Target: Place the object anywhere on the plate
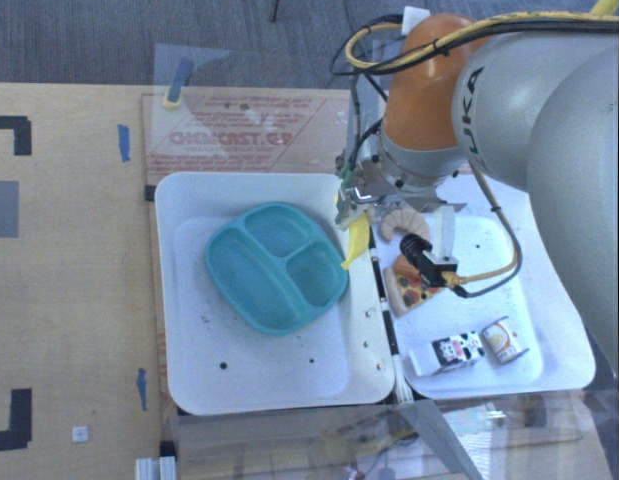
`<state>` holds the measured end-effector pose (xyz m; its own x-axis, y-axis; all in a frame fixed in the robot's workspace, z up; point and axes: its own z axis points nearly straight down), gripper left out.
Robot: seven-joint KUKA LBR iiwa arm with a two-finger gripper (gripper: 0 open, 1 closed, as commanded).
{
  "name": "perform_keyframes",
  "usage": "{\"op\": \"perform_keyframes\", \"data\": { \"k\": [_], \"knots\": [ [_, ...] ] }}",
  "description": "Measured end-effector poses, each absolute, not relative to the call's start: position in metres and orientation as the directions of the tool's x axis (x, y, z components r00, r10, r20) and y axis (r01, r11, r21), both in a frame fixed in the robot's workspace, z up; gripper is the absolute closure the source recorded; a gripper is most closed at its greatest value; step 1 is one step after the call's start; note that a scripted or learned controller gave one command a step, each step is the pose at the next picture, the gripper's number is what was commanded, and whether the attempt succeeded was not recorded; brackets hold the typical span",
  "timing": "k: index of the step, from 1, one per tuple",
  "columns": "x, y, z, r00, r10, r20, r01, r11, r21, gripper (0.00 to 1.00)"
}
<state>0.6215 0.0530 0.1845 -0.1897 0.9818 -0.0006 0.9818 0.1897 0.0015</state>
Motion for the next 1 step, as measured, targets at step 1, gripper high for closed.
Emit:
{"op": "perform_keyframes", "data": {
  "k": [1],
  "knots": [
    [0.6216, 0.0530, 0.1847, -0.190, 0.982, -0.001, 0.982, 0.190, 0.002, 0.00]
  ]
}}
